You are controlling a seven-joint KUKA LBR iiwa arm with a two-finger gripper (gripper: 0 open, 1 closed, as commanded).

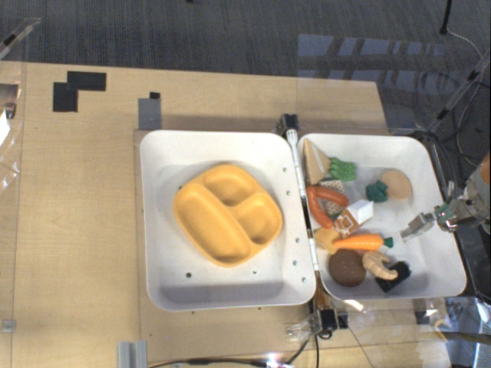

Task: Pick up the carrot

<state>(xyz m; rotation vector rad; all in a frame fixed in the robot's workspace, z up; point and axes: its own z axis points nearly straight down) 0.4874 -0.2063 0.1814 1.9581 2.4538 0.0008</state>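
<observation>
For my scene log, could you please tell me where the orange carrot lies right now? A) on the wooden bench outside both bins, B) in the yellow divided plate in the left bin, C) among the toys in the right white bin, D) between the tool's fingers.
C: the orange carrot with a green tip lies among toys in the right white bin, apart from the tool.

Slim silver metal claw (422, 224), grey wrist, orange band behind
</observation>
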